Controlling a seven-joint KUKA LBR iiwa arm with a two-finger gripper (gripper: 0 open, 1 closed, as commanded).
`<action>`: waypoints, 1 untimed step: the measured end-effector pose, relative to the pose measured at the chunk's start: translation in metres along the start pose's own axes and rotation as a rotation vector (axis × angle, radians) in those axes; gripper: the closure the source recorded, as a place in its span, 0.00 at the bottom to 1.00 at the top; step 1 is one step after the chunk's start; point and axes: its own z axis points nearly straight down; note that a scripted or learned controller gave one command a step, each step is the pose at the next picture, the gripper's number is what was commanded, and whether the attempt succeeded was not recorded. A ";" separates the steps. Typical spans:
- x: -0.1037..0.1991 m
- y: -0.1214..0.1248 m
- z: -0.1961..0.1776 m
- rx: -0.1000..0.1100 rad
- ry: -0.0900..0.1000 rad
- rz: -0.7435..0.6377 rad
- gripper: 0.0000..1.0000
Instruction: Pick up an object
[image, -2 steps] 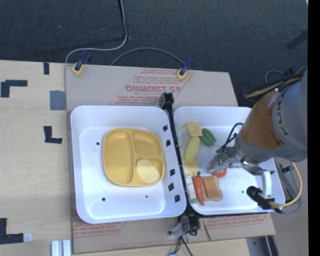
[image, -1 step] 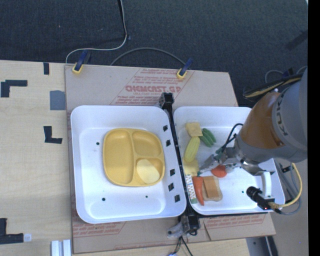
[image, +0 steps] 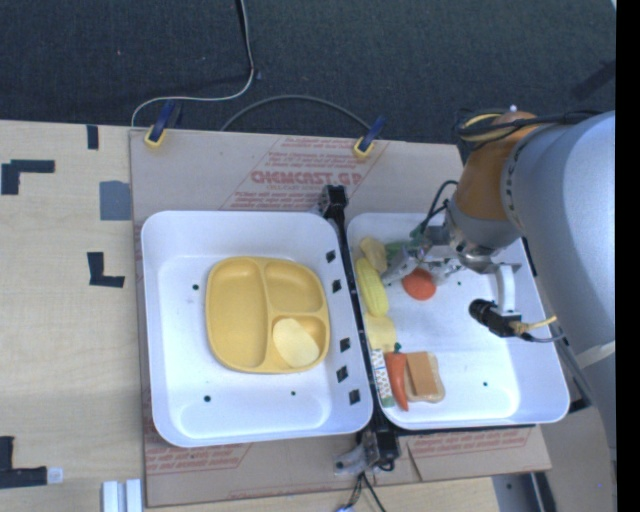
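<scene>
While the left bin (image: 170, 400) holds a yellow divided plate (image: 265, 310) with a pale round slice (image: 296, 342) resting in its near-right compartment, the right bin (image: 520, 395) carries the loose food. Along its left wall lie a yellow corn cob (image: 372, 286), a pale yellow block (image: 380, 331), and, nearer, a carrot (image: 397, 379) touching a piece of toast (image: 424, 375). Farther right, the gripper (image: 428, 262) sits low over a small orange-red ball (image: 420, 286), just at its far edge; whether it is spread or pinching cannot be told.
</scene>
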 end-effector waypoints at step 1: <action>-0.001 -0.001 -0.009 -0.005 -0.002 0.006 1.00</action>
